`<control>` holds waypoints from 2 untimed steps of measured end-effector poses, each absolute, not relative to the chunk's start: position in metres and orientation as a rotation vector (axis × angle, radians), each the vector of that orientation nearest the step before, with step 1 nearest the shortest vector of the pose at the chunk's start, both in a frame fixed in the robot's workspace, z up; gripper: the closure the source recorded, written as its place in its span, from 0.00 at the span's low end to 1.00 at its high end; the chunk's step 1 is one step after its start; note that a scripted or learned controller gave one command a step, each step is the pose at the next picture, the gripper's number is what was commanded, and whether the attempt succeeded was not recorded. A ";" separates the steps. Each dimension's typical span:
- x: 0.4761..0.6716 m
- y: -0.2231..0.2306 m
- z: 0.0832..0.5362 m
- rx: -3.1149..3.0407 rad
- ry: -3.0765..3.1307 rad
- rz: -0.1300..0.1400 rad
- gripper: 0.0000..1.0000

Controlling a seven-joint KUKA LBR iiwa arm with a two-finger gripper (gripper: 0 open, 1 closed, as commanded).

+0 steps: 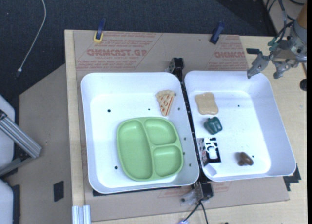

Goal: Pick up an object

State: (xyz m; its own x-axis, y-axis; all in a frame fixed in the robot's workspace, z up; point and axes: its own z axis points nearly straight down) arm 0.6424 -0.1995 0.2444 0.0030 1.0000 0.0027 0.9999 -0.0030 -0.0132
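Arm at the upper right
The gripper (267,69) hangs low, its two fingers (254,68) spread apart, holding nothing.

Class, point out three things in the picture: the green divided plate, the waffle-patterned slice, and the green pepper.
green divided plate (149,148), camera view, middle where dividers meet.
waffle-patterned slice (165,101), camera view, centre of wedge.
green pepper (213,125), camera view, middle of body.

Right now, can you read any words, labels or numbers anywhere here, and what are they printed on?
"CHEMCAST GP": red print on the brown board beneath the bins; the smaller lines under it are blurred.
The same red print on the board's right side: too blurred to read.
Black-and-white card in the right bin: marks unreadable.
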 end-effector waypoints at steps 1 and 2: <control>0.645 -0.199 0.252 -2.221 -2.222 0.000 0.00; 0.641 -0.193 0.193 -2.219 -2.220 0.002 0.00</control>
State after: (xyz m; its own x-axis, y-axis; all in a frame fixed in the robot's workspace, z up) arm 0.6415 -0.1933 0.1935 -0.0004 1.0000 0.0010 1.0000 0.0005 -0.0025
